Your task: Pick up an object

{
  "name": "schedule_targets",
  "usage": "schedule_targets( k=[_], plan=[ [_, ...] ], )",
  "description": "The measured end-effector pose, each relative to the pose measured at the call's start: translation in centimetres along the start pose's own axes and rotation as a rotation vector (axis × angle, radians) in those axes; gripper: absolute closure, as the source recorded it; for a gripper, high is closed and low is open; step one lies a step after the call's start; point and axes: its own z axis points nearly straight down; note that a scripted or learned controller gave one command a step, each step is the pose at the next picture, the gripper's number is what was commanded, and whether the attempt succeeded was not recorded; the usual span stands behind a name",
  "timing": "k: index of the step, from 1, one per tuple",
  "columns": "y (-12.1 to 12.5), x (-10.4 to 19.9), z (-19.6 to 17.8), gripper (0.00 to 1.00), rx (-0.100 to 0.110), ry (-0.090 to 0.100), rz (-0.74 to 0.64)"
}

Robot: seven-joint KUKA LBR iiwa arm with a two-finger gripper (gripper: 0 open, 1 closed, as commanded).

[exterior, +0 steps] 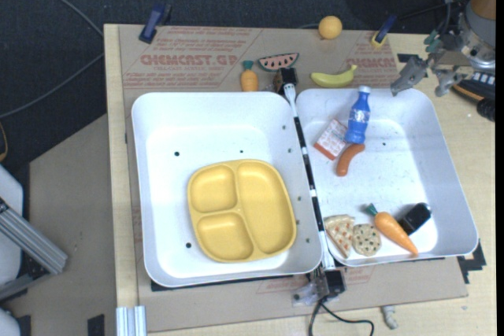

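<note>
The gripper (424, 73) hovers over the right bin's (449, 161) far right corner, fingers spread, pinching nothing. In that bin lie a blue bottle (359, 116), a sausage (349, 158), a red packet (331, 139), a carrot (392, 230), a black object (413, 217) and a cookie (365, 239). The left bin (157, 169) holds a yellow 3-compartment tray (239, 210).

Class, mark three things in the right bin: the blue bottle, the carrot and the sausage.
blue bottle (359, 119), camera view, on the middle of its blue body.
carrot (394, 233), camera view, on the orange root, mid-length.
sausage (349, 158), camera view, on the middle of its reddish-brown length.
</note>
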Motion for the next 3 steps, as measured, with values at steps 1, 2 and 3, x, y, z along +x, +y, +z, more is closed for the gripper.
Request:
schedule_targets(
  k=[1, 2, 3],
  plan=[
    [0.9, 4.7, 10.8, 0.0, 0.004, 0.002, -0.002],
    [-10.0, 7.8, 15.6, 0.0, 0.002, 0.001, 0.001],
    [-2.3, 8.2, 15.5, 0.0, -0.001, 0.0, -0.001]
  ],
)
